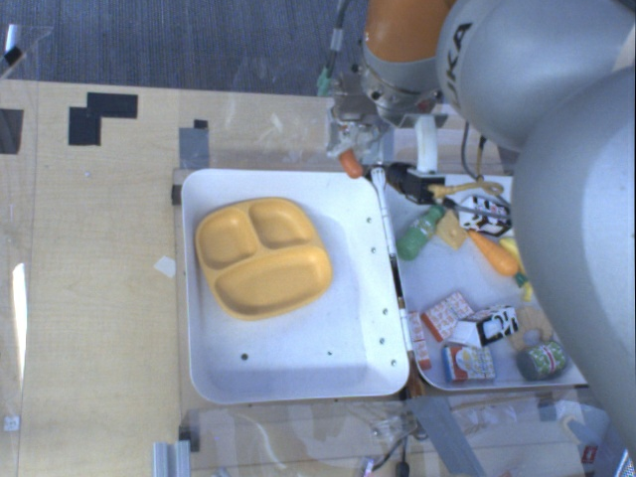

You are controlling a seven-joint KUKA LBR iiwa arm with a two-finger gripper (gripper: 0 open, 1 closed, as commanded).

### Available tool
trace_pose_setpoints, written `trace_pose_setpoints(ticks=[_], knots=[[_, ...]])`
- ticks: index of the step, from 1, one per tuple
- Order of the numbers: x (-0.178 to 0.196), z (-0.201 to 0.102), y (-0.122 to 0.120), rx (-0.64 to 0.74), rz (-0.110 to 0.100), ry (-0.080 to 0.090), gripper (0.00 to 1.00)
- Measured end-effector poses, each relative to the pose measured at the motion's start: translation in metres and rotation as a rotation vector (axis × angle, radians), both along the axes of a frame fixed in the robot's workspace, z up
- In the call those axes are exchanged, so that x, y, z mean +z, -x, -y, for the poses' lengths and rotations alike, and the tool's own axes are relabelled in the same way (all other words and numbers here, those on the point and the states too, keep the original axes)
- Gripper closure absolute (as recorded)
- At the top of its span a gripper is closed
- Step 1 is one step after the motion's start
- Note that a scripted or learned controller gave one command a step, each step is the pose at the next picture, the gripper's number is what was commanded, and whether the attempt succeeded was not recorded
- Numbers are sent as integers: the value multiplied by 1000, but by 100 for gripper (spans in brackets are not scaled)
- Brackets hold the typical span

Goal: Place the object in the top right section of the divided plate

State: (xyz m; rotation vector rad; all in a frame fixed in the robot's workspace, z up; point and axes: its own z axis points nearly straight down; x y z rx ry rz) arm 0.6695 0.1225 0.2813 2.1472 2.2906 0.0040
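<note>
A yellow divided plate (pixel 262 257) lies in the left white bin (pixel 298 381), toward its far left. Its top right section (pixel 288 224) holds nothing. My gripper (pixel 359 155) hangs over the far rim where the two bins meet, up and to the right of the plate. A small orange object (pixel 350 164) pokes out from between its fingers, so the gripper looks shut on it. The grey wrist and orange band hide most of the fingers.
The right bin (pixel 429 374) holds several items: a green bottle (pixel 419 233), a carrot (pixel 494 253), small cartons (pixel 448 316), a black-and-white piece (pixel 484 211) and a grey-green lump (pixel 542 359). My arm covers that bin's right side.
</note>
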Motion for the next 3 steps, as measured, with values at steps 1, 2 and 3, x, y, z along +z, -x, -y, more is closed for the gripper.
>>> trace_pose_setpoints(ticks=[1,2,3], knots=[[1,-48,0,-93,0,-1,100],[11,-50,-1,-83,3,0,100],[22,-52,-2,-75,5,0,100]])
